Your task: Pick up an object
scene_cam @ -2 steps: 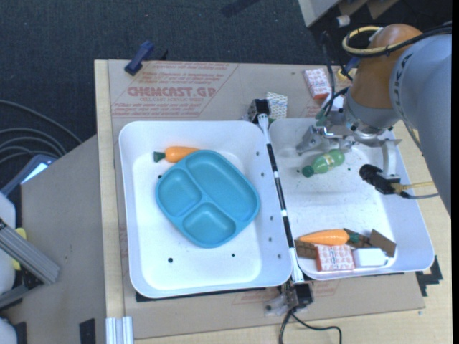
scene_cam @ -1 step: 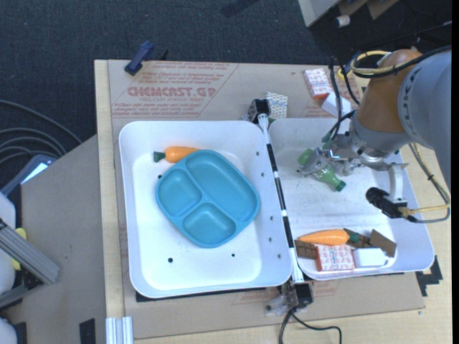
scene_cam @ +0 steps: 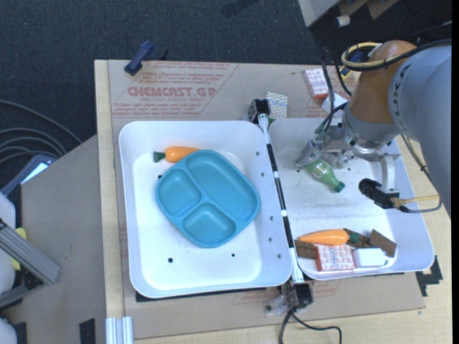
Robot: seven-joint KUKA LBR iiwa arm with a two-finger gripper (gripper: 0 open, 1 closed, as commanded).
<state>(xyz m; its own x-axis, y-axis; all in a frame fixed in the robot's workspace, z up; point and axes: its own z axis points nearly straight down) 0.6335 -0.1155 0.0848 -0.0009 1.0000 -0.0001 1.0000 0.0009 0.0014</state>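
Observation:
My gripper (scene_cam: 320, 155) hangs low over the upper middle of the right bin (scene_cam: 412, 253), below the orange band of the arm. A small green bottle (scene_cam: 325, 173) lies on the bin floor right under it, touching or nearly touching the gripper's tip. I see nothing lifted off the floor. At the near edge of the same bin lie an orange carrot (scene_cam: 326, 238), a red-and-white box (scene_cam: 335, 259) and a brown block (scene_cam: 380, 241). The left bin (scene_cam: 136, 192) holds a blue divided plate (scene_cam: 208, 198) and a second orange carrot (scene_cam: 179, 153) at the plate's far edge.
A black cable end (scene_cam: 374, 190) trails from the arm over the right bin's right side. The divider rim (scene_cam: 276, 185) between the bins runs just left of the gripper. A small box (scene_cam: 314, 83) and a patterned packet (scene_cam: 277, 106) lie on the bench behind the bins.

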